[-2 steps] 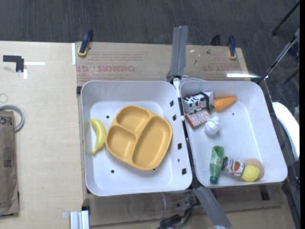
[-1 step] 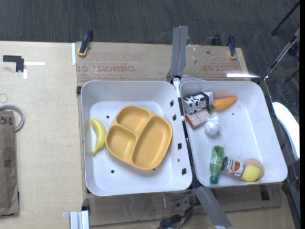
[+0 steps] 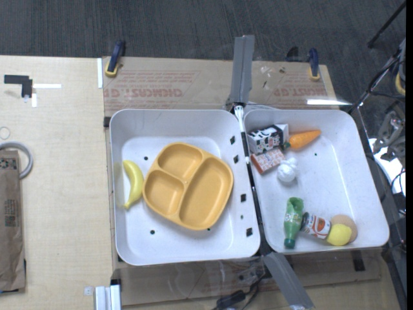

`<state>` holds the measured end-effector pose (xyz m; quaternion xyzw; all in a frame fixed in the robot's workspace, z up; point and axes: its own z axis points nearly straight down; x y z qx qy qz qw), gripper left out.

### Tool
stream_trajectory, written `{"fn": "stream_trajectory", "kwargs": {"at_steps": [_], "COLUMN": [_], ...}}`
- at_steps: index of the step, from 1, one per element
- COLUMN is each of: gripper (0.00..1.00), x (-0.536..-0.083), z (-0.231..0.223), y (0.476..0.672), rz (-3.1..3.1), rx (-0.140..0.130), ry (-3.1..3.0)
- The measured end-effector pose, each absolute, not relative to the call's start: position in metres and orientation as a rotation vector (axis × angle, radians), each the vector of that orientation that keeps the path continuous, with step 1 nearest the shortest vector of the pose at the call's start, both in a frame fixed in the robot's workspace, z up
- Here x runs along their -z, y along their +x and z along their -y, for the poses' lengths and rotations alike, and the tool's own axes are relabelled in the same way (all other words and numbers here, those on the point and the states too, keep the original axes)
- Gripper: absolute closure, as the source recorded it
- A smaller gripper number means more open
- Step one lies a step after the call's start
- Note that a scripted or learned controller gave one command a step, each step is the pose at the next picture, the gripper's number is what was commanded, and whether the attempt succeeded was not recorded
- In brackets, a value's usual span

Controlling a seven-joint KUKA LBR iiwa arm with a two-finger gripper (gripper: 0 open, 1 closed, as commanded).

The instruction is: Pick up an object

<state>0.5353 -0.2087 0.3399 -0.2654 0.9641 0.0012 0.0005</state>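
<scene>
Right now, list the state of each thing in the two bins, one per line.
Yellow plate: right way up in the left bin, its three sections bare.
Banana: lying flat beside the plate's left edge.
Green bottle: lying on its side, right bin.
Carrot: lying flat, right bin.
Small carton: tipped over beside the carrot.
White ball: resting loose.

**A lab test bench, not a home**

You are looking at a robotics lab or workshop bench. Two white bins [image 3: 119, 192] sit on cardboard sheeting [image 3: 174, 82] held by blue clamps [image 3: 116, 55], with a pale wooden bench top [image 3: 58, 166] beside dark carpet [image 3: 161, 11]. Toy food such as a banana [image 3: 133, 183] suggests staged trials. Cables, probably, trail at the front edge [image 3: 235, 296].
</scene>
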Motion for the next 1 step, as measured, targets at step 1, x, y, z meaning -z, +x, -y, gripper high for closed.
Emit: {"fn": "stream_trajectory", "kwargs": {"at_steps": [1], "gripper": [1.00], "x": [-0.4400], "z": [0.2228], "y": [0.4938], "rz": [-2.933], "rx": [-0.004], "ry": [-1.123]}}
